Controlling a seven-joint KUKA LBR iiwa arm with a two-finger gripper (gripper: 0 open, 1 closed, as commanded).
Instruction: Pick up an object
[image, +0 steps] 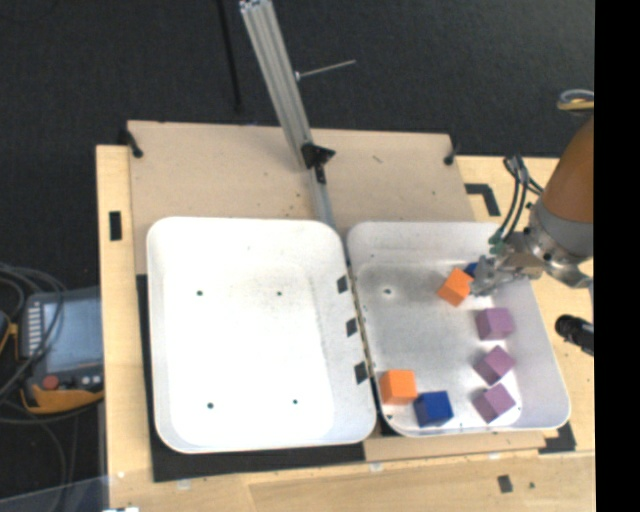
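We see the grey arm with its orange band reaching in from the right, its end effector (487, 277) low over the upper part of the right shallow white bin (400, 245). A small orange cube (455, 287) sits tilted right at the tip of the end effector, on its left side and touching it or nearly so; a bit of blue shows just above the cube. We cannot tell how far the end effector is spread, nor whether the cube sits in its grasp, because the tip is small and blurred.

Below the end effector lie 3 purple cubes in a loose column: the first purple cube (494, 323) just beneath it, the second purple cube (492, 363) lower, the third purple cube (494, 402) near the bin's bottom rim. Well below and to its left sit a second orange cube (400, 385) and a blue cube (433, 408), close together. Far to its left lies the left shallow white bin (170, 300) on the wooden worktop (115, 180).
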